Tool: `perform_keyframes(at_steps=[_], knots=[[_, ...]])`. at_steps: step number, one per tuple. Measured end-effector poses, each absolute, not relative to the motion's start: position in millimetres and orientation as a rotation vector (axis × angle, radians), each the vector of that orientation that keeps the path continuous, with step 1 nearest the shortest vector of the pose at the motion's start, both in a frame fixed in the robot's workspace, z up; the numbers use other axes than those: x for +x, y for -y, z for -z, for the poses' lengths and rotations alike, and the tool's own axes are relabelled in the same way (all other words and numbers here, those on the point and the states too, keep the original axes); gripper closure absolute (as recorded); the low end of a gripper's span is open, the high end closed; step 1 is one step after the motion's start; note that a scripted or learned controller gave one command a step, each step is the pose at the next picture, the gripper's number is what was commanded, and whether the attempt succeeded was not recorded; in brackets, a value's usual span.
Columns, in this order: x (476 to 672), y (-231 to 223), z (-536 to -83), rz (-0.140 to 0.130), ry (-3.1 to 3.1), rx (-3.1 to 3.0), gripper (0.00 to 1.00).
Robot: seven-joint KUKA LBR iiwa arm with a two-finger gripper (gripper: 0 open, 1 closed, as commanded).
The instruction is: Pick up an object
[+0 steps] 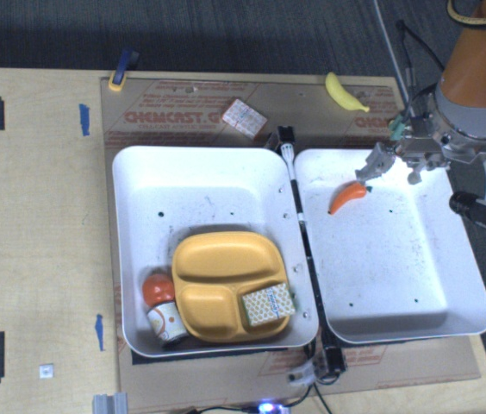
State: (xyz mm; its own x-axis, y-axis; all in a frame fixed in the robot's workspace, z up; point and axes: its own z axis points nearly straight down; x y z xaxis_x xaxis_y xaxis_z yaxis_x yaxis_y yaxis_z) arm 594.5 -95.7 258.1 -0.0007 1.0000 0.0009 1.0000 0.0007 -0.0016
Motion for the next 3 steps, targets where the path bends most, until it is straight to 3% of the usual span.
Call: perform_keyframes(at_steps=[1, 2, 3], knots=[[632.2, 118, -93, -0.001, 2.22, -2.221, 0.0], [633.3, 118, -104, 0.003, 2.222, -2.224, 1.0], [525.4, 76, -185, -0.001, 2.219, -2.219, 1.0]])
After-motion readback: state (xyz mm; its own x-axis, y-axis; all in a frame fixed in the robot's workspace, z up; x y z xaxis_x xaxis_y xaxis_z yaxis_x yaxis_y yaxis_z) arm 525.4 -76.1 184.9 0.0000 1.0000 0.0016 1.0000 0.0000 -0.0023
